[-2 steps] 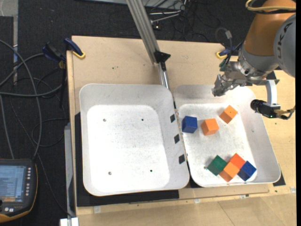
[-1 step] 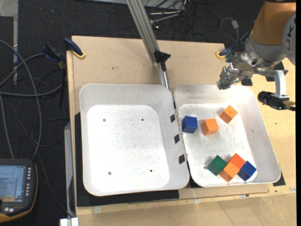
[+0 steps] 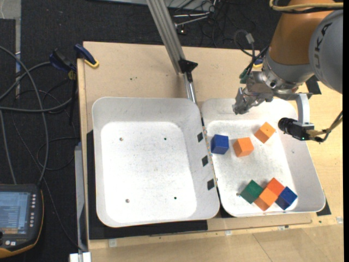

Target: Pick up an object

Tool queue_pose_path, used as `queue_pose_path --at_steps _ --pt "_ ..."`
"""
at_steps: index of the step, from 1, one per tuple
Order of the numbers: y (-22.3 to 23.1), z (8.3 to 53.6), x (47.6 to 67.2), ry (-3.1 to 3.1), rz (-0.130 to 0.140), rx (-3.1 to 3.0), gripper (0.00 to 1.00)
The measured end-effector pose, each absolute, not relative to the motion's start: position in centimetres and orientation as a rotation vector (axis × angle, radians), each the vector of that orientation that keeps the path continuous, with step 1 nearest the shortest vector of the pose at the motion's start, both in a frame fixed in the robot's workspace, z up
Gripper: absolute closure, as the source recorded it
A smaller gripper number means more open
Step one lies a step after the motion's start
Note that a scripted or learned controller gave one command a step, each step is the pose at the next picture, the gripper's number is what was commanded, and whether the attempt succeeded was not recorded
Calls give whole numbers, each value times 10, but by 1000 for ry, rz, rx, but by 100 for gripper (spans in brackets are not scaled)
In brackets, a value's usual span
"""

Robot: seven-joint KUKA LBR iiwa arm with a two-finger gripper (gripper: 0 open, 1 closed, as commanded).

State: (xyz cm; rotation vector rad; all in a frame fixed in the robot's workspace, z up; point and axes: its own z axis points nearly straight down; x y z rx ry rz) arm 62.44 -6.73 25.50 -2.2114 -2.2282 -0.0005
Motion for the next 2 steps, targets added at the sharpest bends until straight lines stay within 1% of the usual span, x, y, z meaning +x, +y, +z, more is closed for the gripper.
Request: queue_pose_path --at_steps 1,2 --pt "-19 260 603 -2229 -1 -2211 100" --pt "27 250 566 -2227 3 -2210 100"
